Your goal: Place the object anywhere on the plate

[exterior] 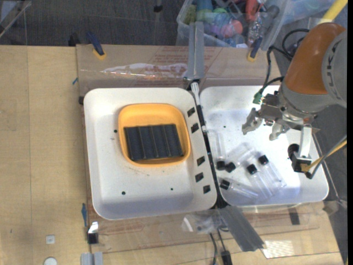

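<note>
Fingers [249, 125] spread open, gripping nothing, hang above clear black-capped vials [251, 169], with the orange plate [153, 112] far left.

Ridged block [153, 141] on plate [128, 116], left bin [105, 181]

Orange plate [154, 113] in left bin [105, 192], gripper [263, 127] over right bin [317, 189]

Bright, even overhead light fills the scene. The white bins [105, 197] glare, and the right bin [317, 189] washes out around clear plastic at lower right. Shadows are soft and short. Focus is slightly soft throughout, with clutter at the upper right blurred.
</note>
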{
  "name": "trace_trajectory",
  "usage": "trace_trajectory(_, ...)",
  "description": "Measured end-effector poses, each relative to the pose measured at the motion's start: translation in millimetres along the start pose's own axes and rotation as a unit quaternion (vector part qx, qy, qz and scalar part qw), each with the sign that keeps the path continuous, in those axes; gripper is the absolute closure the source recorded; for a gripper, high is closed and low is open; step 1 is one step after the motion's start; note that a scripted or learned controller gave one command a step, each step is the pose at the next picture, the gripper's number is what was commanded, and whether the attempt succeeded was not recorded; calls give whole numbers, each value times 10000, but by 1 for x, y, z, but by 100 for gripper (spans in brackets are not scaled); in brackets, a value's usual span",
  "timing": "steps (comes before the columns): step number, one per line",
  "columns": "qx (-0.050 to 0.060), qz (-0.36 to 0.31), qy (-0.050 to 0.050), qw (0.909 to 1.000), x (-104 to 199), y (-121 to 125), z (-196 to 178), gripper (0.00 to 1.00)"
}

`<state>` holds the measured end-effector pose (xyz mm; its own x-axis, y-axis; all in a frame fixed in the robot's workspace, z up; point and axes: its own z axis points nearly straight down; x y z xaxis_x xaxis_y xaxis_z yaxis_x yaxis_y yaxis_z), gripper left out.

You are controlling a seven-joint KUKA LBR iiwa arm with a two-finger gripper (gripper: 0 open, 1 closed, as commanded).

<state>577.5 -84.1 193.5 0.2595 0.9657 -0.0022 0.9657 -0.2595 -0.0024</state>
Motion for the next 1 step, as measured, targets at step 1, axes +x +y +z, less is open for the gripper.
trace_trajectory(1,-23,-1334,5,9911,10,35,9,100)
